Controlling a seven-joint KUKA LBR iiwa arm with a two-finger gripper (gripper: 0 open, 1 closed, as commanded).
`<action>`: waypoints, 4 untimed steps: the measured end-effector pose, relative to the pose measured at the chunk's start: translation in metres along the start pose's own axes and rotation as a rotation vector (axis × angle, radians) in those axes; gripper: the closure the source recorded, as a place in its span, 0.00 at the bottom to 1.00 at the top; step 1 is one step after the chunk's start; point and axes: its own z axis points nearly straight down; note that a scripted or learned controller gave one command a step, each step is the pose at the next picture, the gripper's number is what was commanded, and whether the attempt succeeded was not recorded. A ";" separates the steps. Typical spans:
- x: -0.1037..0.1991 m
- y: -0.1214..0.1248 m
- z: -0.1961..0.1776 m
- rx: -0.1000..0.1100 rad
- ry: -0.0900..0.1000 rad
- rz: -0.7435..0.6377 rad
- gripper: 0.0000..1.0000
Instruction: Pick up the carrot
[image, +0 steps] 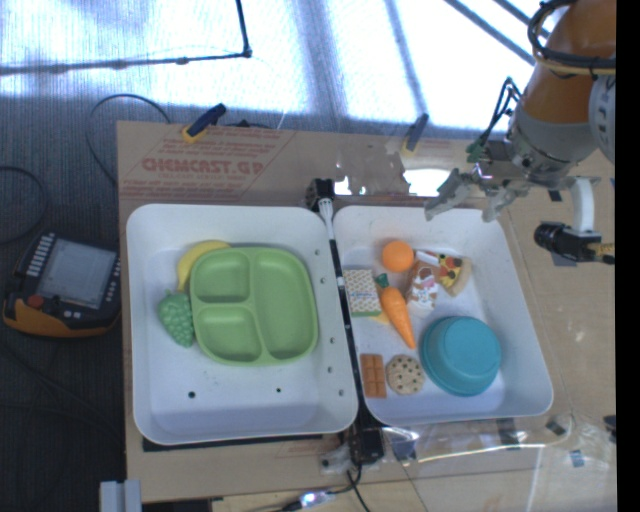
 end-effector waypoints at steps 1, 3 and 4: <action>0.031 0.000 0.139 -0.002 -0.001 -0.112 0.00; 0.010 0.016 0.176 -0.017 -0.001 0.160 1.00; 0.011 0.016 0.168 -0.014 -0.002 0.159 1.00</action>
